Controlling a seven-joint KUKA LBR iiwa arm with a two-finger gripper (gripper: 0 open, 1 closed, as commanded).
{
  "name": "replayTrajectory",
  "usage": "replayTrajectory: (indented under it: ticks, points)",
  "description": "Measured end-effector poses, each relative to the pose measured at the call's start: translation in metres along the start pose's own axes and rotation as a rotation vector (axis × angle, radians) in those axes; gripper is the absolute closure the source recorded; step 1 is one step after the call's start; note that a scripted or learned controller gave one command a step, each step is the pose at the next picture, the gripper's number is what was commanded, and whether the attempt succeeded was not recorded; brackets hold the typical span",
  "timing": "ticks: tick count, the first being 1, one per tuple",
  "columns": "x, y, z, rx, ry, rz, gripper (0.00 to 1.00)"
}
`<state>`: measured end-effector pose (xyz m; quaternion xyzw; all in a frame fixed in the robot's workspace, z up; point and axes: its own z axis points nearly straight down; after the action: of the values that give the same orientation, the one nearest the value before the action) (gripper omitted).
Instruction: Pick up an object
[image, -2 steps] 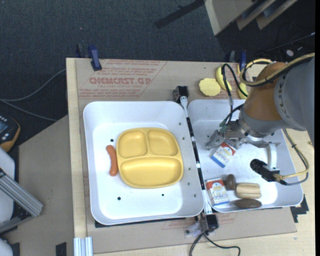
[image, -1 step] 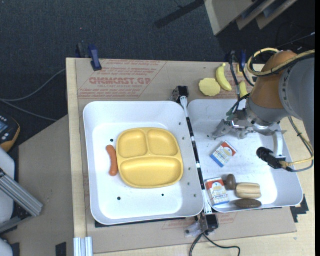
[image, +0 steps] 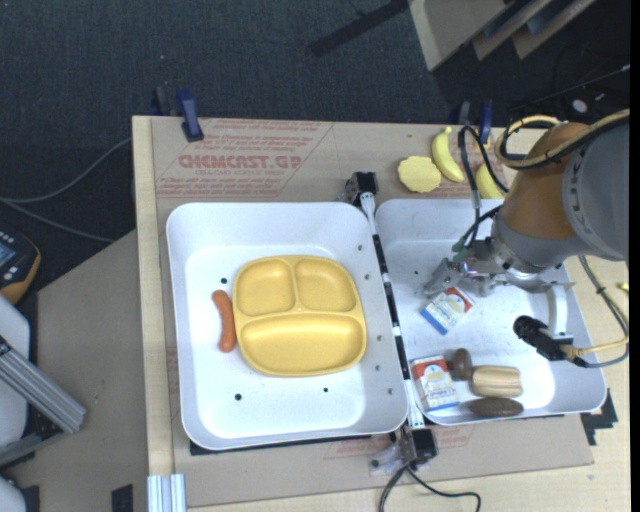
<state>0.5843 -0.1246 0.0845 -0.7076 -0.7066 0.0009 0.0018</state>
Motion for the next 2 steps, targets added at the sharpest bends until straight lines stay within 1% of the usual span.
replayTrajectory:
  ticks: [1,2]
  points:
    - [0.0001,0.0016,-0.0104,-0.004,-0.001,0.0,1.0]
    - [0.0001,0.0014,-0.0098,-0.003,-0.001,0.0,0.0]
